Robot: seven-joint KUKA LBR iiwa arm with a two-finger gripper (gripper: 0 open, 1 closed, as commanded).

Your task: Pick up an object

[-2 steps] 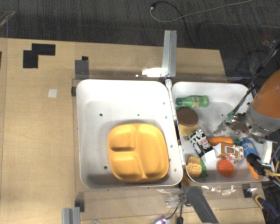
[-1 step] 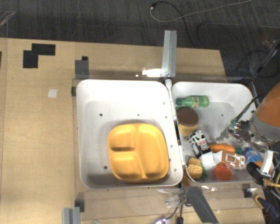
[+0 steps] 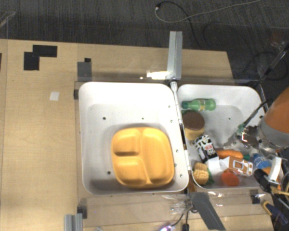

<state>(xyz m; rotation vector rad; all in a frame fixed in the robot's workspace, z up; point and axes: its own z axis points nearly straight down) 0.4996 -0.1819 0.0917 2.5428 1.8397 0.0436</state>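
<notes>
The arm (image 3: 283,117) leans in over the right edge of the right bin (image 3: 231,96), orange band uppermost, and the claw (image 3: 250,137) sits low near the bin's right wall; from here I cannot tell whether it is spread or pressed together, and nothing shows between its tips. The things to pick crowd the bin's near half: a green bottle (image 3: 198,105) lying along the far side close to the divider, a brown-lidded jar (image 3: 193,122) just below it, a black-and-white toy (image 3: 205,147), a carrot (image 3: 229,154), a small white carton (image 3: 242,167), a red piece (image 3: 229,178) and a corn cob (image 3: 201,173) against the front rim. The far right of that bin's floor is bare. In the left bin (image 3: 101,100) a yellow divided tray (image 3: 142,156) lies toward the front right corner, with bare white floor around its far and left sides.
</notes>
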